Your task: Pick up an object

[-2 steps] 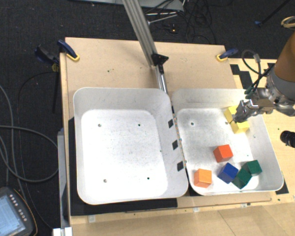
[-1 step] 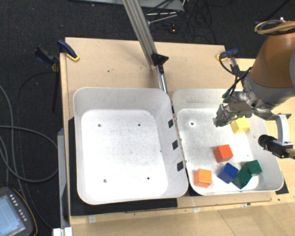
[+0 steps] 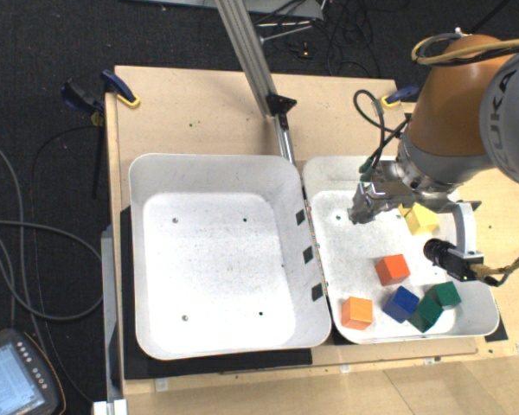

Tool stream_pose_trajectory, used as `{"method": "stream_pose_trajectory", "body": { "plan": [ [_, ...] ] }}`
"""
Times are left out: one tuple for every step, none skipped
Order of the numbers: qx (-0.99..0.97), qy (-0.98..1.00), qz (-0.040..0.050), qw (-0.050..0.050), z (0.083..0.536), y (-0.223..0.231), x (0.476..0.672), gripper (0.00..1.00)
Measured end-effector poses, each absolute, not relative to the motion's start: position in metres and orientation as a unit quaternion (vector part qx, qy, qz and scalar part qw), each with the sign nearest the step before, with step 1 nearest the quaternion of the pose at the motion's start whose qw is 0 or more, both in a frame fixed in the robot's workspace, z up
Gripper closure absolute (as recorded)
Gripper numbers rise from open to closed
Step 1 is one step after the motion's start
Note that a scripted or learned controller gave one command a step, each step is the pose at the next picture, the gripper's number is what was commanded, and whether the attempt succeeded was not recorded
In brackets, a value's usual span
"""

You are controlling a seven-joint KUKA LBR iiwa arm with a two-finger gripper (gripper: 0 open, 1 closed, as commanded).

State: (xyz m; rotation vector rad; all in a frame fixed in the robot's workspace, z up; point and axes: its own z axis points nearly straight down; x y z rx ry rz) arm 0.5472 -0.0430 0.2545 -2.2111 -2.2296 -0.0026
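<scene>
My gripper (image 3: 363,211) hangs over the upper left part of the right bin (image 3: 333,245), above bare floor. A yellow block (image 3: 421,219) lies just right of it, partly under the wrist. Lower in the bin sit a red-orange block (image 3: 392,269), an orange block (image 3: 357,312), a blue block (image 3: 402,303) and two dark green blocks (image 3: 439,301) close together. I see nothing between the fingers.
The left bin (image 3: 212,253) lies beside the right one, sharing a raised rim. A slanted metal pole (image 3: 246,46) rises from the bench behind the bins. Clamps sit at the bench's back corners, and cables trail from the wrist.
</scene>
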Motion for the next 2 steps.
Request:
{"method": "stream_pose_trajectory", "body": {
  "plan": [
    [-0.705,-0.710,0.0002,0.001,0.246,-0.001,0.537,1.00],
    [-0.704,-0.710,0.0001,0.001,0.232,0.050,0.528,1.00]
  ]
}}
